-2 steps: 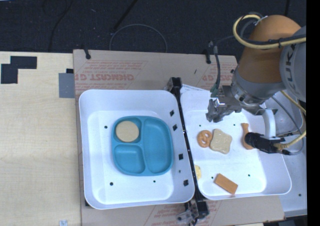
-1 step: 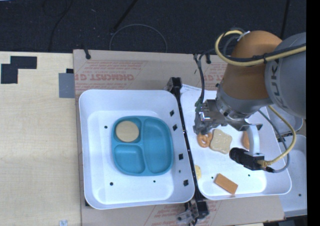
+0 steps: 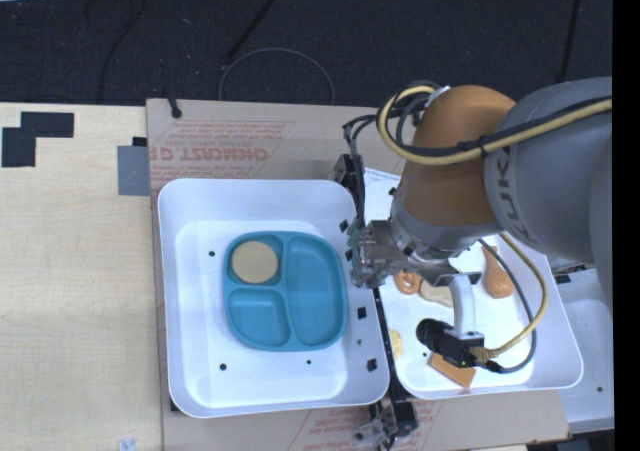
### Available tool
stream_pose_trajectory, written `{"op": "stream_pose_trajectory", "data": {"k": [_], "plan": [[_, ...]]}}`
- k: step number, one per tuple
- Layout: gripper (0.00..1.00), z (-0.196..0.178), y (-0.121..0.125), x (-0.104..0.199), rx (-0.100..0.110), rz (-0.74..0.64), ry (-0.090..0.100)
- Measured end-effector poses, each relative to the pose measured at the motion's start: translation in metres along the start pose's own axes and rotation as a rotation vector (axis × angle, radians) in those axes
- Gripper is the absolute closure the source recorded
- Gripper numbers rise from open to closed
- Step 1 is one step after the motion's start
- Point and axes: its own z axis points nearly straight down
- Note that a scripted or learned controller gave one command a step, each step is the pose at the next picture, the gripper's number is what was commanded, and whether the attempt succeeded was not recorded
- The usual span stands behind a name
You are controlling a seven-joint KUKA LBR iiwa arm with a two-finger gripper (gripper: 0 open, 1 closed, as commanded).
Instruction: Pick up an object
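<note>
From my station I see the arm (image 3: 520,169) leaning in over the right bin (image 3: 560,369), its orange wrist band hanging above that bin's near-left corner, close to the divide between the two bins. The gripper (image 3: 372,257) sits low at the left edge of the right bin, and whether its fingers are spread or closed I cannot tell, since the wrist body covers them from this angle. The candidates for picking lie in the right bin: an orange piece (image 3: 497,277) near the upper middle, a small tan ring-like item (image 3: 407,283) just beside the gripper, a pale piece (image 3: 436,292) touching it, and an orange wedge (image 3: 452,370) lower down, partly under a black part of the tool and its cable. The left bin (image 3: 190,239) holds a blue divided tray (image 3: 300,299) with a tan round disc (image 3: 253,261) in its upper-left compartment (also a possible target, but well apart from the tool). I judge this to be the approach or descent step, with nothing visibly grasped. The next move, I think, calls for settling squarely over one item, probably the tan ring nearest the tool, and clearing the bin wall before closing.
</note>
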Motion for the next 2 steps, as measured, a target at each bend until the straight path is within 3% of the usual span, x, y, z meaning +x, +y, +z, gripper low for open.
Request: {"op": "stream_pose_trajectory", "data": {"k": [1, 2], "plan": [[1.00, 0.0087, -0.0255, 0.0491, 0.001, 0.001, -0.001], [0.00, 0.0082, -0.0246, 0.0468, -0.002, 0.005, -0.002]]}}
